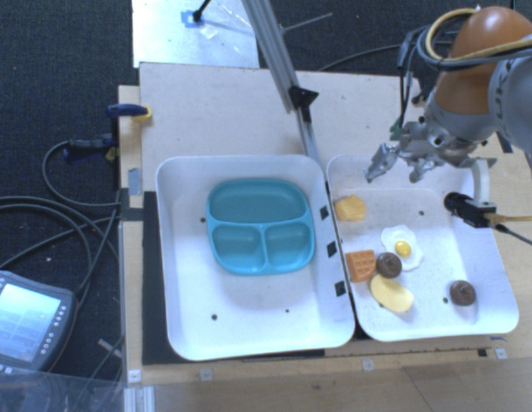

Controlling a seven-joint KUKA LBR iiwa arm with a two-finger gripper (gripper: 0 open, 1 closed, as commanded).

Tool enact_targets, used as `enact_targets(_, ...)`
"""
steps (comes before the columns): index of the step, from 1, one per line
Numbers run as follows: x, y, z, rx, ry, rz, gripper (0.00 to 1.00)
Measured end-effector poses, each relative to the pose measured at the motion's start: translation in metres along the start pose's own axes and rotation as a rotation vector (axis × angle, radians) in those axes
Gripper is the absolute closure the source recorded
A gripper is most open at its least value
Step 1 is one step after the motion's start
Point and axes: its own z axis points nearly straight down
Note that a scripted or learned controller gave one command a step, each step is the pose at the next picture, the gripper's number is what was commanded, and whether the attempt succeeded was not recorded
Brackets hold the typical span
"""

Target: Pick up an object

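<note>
A pale wooden counter (pixel 223 110) stands on dark carpet and carries two shallow white bins side by side. The right bin (pixel 493 303) holds the loose pieces: a fried egg (pixel 402 247) near its middle, a small yellow piece (pixel 350 208) toward its left wall, an orange cracker-like square (pixel 361 265) touching a brown round piece (pixel 388 265), a yellow oval piece (pixel 391 294) just below those, and a second brown round piece (pixel 462 293) apart toward the right wall. The jaws (pixel 400 166) hang over the far edge of this bin, spread open with nothing between them, well apart from every piece. The left bin (pixel 184 316) holds a blue divided plate (pixel 259 226). A slanted metal pole (pixel 270 37) crosses the counter above the bins, and a teach pendant (pixel 26 320) lies on the floor at lower left.
</note>
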Motion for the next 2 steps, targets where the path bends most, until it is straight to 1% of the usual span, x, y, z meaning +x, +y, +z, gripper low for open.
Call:
enact_targets(1,-0.003,0.003,0.062,0.002,0.001,0.002,0.0)
enact_targets(2,-0.003,0.006,0.109,-0.012,0.001,0.003,0.0)
